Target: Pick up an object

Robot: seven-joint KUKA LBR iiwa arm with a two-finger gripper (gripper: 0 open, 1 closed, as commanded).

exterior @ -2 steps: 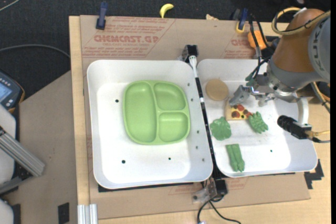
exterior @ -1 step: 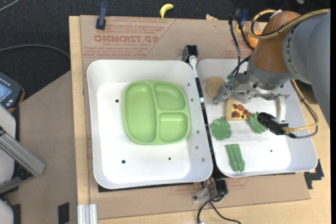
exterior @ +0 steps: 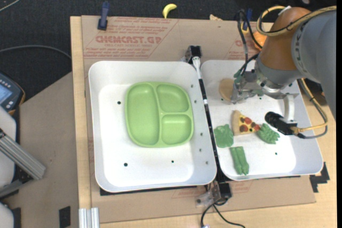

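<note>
My gripper (exterior: 239, 89) hangs low at the back of the right bin (exterior: 304, 160), right beside a tan rounded piece (exterior: 226, 91) that it partly covers. A toy pizza slice (exterior: 243, 123) lies just in front of it. Three green toy pieces sit nearer the front: a leafy one (exterior: 223, 136) by the bin's left wall, a long one (exterior: 239, 160) near the front edge, and another leafy one (exterior: 266, 133) to the right of the pizza slice. I see nothing lifted off the bin floor.
The left bin (exterior: 107, 157) holds a green divided plate (exterior: 158, 114). A blue clamp (exterior: 103, 16) and a small yellow piece (exterior: 169, 9) sit at the board's far edge. The arm (exterior: 299, 45) covers the right bin's back right corner.
</note>
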